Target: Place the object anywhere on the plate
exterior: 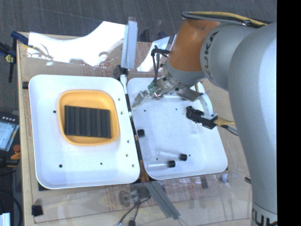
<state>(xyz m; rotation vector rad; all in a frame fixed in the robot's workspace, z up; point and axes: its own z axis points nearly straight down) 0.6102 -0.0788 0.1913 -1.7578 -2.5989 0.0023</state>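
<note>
So, where is the object?

On the yellow plate (87, 97). A black ribbed block (89, 121) lies flat across the plate's middle, inside its raised rim. The plate sits in the left white bin (47, 164).

And the gripper (141, 98)?

Right of the plate, about level with its far edge, just past the wall that parts the two bins. It hangs over the right white bin (193, 142) on the grey arm (225, 55). Whether it is open or closed I cannot tell.

Anything else over there?

Right of the plate's near edge, a small black piece (140, 133) lies just inside that bin. Farther right of the plate, two clear tubes (165, 153) with black caps lie close together.
</note>
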